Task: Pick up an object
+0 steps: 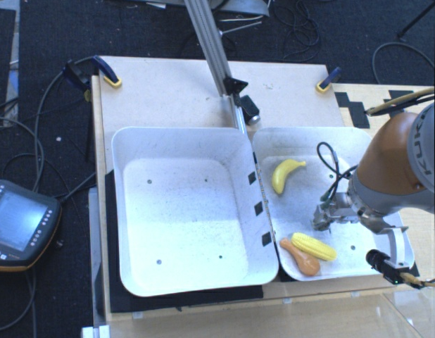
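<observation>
The grey arm with its orange band is reaching in from the right over the right-hand bin, and the tool is hanging low above the bin floor. It is pointing down at a bare patch of white just above the corn cob — nothing is showing between its tips, and it is too small and dark here to tell how it is set.

Three things are lying in the right-hand bin. A yellow banana is resting in the upper left part, curved, with its stem end pointing toward the right. A yellow corn cob is lying near the front edge, tilted, just below and left of the tool. An orange carrot-like piece is sitting right beside the corn, touching or nearly touching it on its lower left side, close to the wall between the bins.

The left-hand bin is sitting next to it, their walls meeting in the middle. Both bins are resting on a pale wooden desk with yellow clamps at its far corners. A metal rail is running down at a slant toward the bins' shared edge. A handheld control pendant is lying on the dark floor at the left, with black cables trailing around it.
</observation>
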Action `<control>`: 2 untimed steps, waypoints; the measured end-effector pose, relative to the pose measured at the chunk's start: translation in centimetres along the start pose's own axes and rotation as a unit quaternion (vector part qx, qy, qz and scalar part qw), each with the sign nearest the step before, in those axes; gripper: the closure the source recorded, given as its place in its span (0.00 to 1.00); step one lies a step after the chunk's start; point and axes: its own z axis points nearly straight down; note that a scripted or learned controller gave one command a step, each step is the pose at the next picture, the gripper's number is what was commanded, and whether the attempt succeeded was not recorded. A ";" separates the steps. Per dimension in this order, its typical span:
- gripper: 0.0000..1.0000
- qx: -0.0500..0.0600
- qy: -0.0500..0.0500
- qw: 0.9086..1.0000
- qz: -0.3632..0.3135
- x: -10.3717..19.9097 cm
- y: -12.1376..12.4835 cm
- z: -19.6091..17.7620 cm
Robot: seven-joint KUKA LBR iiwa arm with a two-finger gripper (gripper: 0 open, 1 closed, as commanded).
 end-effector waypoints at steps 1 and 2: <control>1.00 -0.002 0.000 1.000 -0.001 0.8 -0.3 -5.7; 1.00 -0.002 0.000 1.000 -0.001 1.8 0.0 -10.7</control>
